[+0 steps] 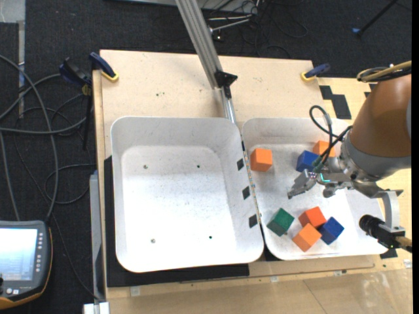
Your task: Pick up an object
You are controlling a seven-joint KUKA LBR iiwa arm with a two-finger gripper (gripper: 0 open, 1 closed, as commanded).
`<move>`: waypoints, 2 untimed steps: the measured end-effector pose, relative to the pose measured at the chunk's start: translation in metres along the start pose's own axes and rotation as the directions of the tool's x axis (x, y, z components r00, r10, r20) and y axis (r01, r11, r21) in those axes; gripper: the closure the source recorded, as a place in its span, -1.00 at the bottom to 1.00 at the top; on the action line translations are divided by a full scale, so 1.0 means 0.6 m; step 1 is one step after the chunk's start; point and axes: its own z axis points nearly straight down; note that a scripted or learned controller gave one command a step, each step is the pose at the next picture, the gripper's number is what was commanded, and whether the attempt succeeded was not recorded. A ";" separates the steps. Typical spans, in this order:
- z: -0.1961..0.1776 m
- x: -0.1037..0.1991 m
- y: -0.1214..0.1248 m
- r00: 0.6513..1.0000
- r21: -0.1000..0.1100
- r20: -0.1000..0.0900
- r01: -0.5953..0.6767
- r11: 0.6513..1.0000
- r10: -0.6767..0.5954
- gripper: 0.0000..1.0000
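Beige bench point(170, 84) bearing two white bins; right bin point(278, 133) crowded with orange cube point(262, 158), blue cube point(306, 161), green cube point(281, 222). Gripper point(300, 187) hovering between them, grasping nothing; finger spread unclear.

The arm point(386, 123) is cut off by the right edge and hides the right bin's point(281, 128) far corner, most of an orange block point(322, 148) and part of a blue block point(306, 161), while the handheld screen point(19, 260) runs off the left edge.
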 end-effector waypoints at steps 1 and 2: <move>-0.004 0.000 0.002 1.000 -0.006 0.001 -0.002 1.000 0.002 -1.00; 0.069 -0.005 -0.001 1.000 0.000 0.000 -0.003 1.000 0.003 -1.00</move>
